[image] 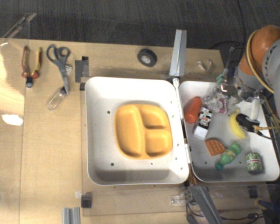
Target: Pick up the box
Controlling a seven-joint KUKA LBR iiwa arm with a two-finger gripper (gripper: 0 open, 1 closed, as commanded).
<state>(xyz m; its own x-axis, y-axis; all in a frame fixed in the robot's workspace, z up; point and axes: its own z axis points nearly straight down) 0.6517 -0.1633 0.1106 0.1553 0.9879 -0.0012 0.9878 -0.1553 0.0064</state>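
Observation:
The box point(203, 122) is a small white carton with black and red print, lying in the right bin point(266, 174) near its left wall. The gripper point(223, 90) hangs over the back of that bin, to the upper right of the box and apart from it. Nothing shows between gripper and box but a crumpled clear wrapper point(216, 103). The grey arm with its orange band point(266, 45) comes in from the right, above the bin's far corner.
Around the box lie a red-orange item point(192, 109), a banana point(236, 125), an orange waffle piece point(214, 147), a green bottle point(227, 155) and a green can point(253, 163). The left bin point(100, 125) holds a yellow divided plate point(143, 129). Scissors point(60, 62) and pliers point(31, 63) rest on the bench.

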